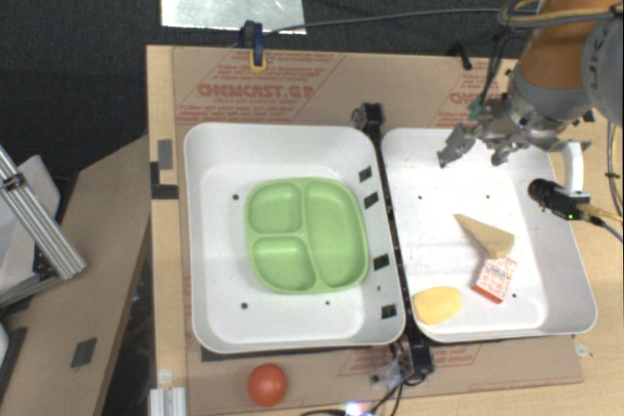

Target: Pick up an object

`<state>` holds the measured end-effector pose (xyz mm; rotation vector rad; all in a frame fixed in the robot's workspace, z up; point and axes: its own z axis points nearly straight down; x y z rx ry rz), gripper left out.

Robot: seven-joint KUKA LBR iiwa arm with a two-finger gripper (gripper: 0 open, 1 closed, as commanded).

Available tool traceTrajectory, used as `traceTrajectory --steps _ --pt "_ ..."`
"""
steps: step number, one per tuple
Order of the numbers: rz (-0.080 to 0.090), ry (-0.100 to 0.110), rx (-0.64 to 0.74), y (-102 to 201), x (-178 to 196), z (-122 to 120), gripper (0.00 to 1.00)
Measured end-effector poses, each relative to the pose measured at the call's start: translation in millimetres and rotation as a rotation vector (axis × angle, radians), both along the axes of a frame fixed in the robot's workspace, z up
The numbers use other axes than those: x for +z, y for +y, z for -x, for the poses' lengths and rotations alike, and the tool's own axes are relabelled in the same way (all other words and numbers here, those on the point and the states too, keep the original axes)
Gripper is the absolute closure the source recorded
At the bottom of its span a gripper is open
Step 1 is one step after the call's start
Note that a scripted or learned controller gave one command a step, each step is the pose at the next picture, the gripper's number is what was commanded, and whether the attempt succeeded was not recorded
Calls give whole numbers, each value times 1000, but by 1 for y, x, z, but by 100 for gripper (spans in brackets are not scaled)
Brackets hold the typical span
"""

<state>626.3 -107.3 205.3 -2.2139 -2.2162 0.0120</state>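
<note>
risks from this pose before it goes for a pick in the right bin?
1. The gripper hovers over bare floor at the back of the right bin, apart from all three items; closing here likely grabs nothing.
2. The tan wedge and red packet touch, so one may drag the other.
3. The yellow piece sits near the bin's front-left wall, crowding the approach.

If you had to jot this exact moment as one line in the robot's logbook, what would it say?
gripper: above right bin, far end, holding nothing | right bin: tan wedge, red packet, yellow piece | left bin: green tray
</note>
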Motion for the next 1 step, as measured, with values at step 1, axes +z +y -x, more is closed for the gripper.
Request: traceTrajectory --steps 1 --pt "1 -13 2 0 8 -3 0"
